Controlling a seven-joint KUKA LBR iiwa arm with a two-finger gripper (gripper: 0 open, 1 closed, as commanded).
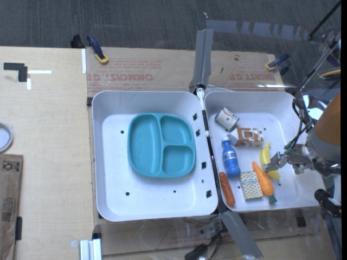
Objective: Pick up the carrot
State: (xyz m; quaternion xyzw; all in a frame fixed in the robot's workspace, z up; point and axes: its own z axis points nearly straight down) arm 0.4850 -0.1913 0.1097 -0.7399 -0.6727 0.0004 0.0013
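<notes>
On the bench, as seen from the fixed overhead camera, two shallow white bins are set side by side.

Left bin (103, 161): one teal divided tray (161, 145) with three compartments is held, lying flat near the middle.

Right bin (246, 99): several small items are held. The carrot (263, 181) is found in the lower right part, lying at a slant with its green end toward the near wall; it is placed just beside a small patterned box (250, 186) on its left. A yellow banana (264, 157) is seen just above the carrot. A blue bottle (230, 158) lies left of centre, with a brown-and-white carton (249, 137) above it and a small white cup (226, 118) near the far left corner. An orange-brown sausage-shaped item (226, 189) is laid along the left wall.

Gripper (277, 162): it is positioned over the right side of this bin, near the banana and just above the carrot's upper end. Whether its fingers are apart or together cannot be told.
</notes>
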